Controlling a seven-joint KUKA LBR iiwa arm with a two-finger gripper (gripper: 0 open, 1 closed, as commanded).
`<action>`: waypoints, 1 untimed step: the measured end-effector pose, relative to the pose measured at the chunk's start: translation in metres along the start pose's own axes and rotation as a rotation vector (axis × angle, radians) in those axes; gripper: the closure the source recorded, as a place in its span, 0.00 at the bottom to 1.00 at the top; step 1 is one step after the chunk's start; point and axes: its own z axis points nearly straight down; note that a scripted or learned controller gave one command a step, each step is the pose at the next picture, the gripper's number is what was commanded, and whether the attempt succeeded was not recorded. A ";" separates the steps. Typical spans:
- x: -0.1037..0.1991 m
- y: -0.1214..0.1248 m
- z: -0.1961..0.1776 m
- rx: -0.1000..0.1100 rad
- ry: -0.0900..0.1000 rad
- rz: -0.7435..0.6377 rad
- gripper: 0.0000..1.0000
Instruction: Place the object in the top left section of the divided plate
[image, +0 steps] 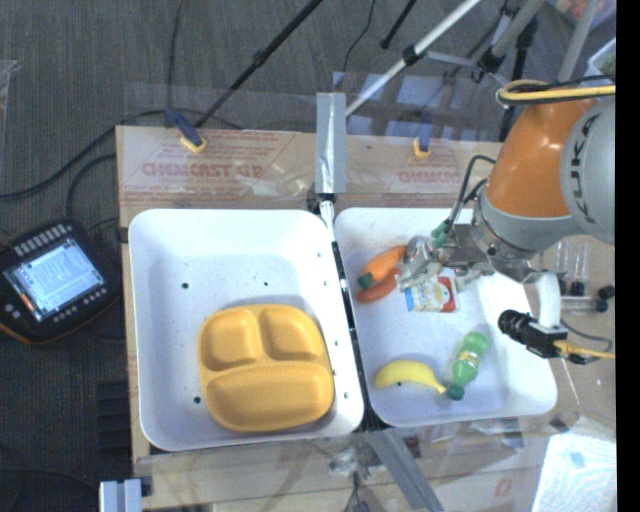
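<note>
Yellow plate (265, 367), three sections, glossy plastic, sits at about 6 o'clock in the left bin (160, 260). Right bin (520, 395) has a banana (408, 376) and green bottle (466, 364) up front, then a red-white carton (437, 295) and carrot (379, 270). The gripper (418, 266) hangs over the carton; can't tell about its jaws. Cardboard bench (230, 170), grey carpet (80, 80), and a pendant (52, 278) at 9 o'clock.
</note>
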 end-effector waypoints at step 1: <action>0.086 -0.006 0.022 0.001 0.001 -0.144 1.00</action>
